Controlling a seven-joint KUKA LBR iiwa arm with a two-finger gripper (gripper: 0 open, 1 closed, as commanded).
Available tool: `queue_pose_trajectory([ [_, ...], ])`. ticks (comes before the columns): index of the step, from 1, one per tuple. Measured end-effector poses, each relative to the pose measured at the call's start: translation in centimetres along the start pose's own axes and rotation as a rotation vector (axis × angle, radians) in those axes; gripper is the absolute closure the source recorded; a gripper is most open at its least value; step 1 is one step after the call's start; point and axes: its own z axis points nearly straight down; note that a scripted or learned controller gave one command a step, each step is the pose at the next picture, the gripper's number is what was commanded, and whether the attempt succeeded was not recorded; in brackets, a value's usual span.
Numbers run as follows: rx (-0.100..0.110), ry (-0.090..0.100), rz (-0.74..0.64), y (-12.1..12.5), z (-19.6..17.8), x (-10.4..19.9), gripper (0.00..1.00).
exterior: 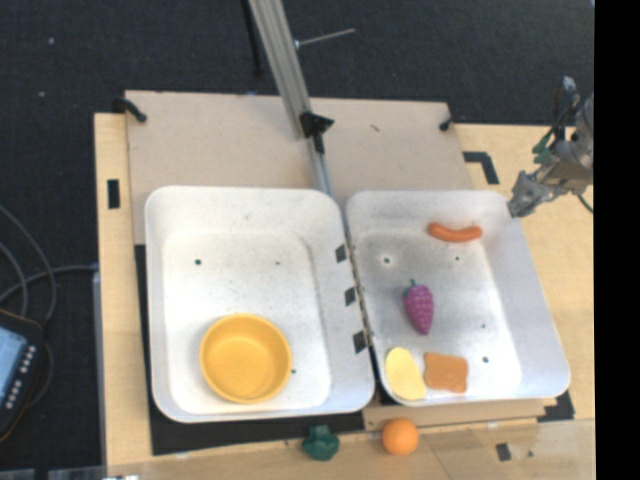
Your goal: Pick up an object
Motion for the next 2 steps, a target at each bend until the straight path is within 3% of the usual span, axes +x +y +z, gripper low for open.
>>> queue_pose_trajectory([
  [2,0.006,0.003,-0.003,0.7,1.1,9.8,1.0],
])
